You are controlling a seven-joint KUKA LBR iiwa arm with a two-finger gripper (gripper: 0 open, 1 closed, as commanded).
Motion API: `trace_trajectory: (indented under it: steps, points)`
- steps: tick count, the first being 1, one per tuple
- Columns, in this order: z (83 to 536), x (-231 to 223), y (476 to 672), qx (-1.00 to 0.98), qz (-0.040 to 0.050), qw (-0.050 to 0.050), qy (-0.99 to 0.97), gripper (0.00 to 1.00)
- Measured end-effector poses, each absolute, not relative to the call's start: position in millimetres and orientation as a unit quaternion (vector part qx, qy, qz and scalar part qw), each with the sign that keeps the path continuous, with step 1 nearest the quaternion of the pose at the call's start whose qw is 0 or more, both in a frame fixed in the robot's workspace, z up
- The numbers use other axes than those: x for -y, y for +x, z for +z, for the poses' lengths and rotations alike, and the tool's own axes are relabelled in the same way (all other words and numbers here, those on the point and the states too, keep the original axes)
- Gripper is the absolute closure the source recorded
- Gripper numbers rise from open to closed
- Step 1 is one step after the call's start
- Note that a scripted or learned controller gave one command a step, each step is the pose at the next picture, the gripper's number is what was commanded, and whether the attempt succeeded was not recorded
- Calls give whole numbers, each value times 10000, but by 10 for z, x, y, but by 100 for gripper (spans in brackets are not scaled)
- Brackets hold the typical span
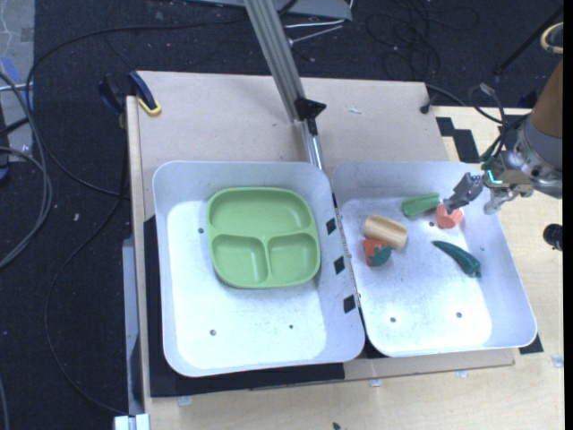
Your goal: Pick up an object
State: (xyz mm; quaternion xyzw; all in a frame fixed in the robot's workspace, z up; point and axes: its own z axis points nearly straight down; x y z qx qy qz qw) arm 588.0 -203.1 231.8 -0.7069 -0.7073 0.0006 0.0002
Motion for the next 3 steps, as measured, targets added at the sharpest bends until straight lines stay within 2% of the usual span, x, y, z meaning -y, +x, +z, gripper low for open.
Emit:
trace_trajectory:
  steps: [1,2,3]
  points:
    - [2326,2031,5885,7074,2,-6,-7068,0]
    - [1894,2011,5863,7072,12,14,-7070,0]
    - [1278,1946,5906,7082,13,21,-7060,0]
